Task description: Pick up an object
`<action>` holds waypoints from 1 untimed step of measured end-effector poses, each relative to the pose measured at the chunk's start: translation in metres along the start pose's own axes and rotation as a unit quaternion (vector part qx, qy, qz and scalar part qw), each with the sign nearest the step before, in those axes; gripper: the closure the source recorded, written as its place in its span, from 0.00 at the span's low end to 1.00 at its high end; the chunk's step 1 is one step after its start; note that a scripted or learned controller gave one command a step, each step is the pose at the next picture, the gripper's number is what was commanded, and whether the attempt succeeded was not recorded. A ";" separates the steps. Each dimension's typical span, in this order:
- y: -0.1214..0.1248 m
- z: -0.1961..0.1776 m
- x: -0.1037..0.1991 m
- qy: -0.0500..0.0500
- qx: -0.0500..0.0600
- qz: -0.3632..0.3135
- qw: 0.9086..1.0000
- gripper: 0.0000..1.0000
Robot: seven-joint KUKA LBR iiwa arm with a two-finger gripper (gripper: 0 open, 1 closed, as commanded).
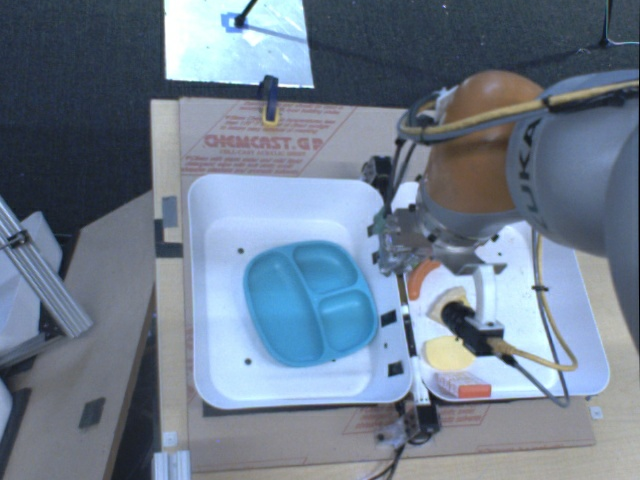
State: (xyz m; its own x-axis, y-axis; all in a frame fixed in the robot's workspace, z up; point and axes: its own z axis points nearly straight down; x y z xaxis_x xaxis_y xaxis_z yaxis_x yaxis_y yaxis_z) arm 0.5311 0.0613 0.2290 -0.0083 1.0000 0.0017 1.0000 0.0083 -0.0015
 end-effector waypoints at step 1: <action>-0.032 0.003 0.049 0.000 0.000 0.000 1.000 1.00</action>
State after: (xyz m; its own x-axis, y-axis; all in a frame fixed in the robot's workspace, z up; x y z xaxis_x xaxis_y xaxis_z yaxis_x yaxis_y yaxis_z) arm 0.4986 0.1101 0.2257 -0.0087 1.0000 0.0015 1.0000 0.0087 -0.0018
